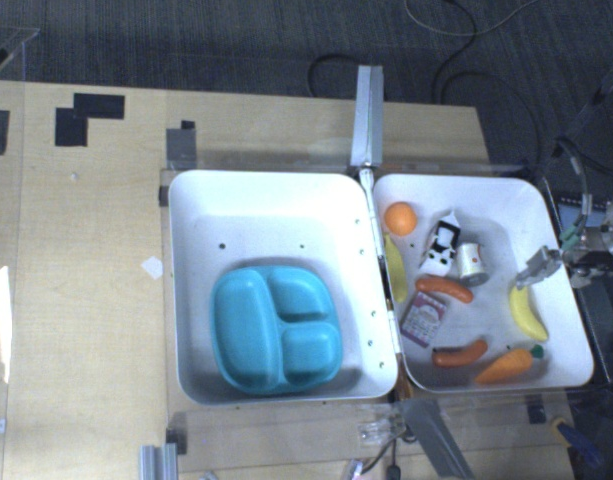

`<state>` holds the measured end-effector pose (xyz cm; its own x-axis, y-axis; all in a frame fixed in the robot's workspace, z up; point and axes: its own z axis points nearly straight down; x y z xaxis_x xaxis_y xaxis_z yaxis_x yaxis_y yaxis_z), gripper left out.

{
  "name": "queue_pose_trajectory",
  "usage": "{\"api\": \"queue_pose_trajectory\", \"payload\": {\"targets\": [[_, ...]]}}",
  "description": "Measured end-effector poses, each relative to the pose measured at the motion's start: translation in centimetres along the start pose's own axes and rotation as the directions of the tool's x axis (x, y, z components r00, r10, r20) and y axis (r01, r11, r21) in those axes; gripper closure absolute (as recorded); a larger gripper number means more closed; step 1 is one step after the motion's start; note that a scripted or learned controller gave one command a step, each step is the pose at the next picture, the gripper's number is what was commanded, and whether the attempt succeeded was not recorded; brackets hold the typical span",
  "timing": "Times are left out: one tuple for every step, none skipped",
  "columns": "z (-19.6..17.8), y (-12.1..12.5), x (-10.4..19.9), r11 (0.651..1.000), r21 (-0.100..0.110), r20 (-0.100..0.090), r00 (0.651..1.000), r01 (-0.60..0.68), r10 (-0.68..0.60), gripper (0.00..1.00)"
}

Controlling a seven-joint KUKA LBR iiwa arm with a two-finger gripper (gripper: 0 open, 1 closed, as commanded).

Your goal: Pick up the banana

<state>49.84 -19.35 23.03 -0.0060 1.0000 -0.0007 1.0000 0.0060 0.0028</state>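
A yellow banana [527,313] lies near the right wall of the right bin [486,186], pointing roughly front to back. My gripper [537,266] reaches in over that bin's right rim and hangs just above the banana's far end. Nothing shows in its grasp. A second long yellow item [394,268] lies against the left wall of the same bin.
The right bin also holds an orange [400,218], a black-and-white carton [442,244], a silver can [471,262], two sausages [444,289] [459,353], a pink packet [423,318] and a carrot [506,366] just in front of the banana. A blue divided tray [276,326] sits in the left bin [236,208].
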Motion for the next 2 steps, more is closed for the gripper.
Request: {"api": "queue_pose_trajectory", "payload": {"targets": [[13.4,1.9,-1.0,0.999,-0.003,0.000,0.999,-0.053,0.053,0.00],[10.5,-0.8,-0.9,0.999,0.000,-0.001,0.999,-0.052,0.052,0.00]]}}
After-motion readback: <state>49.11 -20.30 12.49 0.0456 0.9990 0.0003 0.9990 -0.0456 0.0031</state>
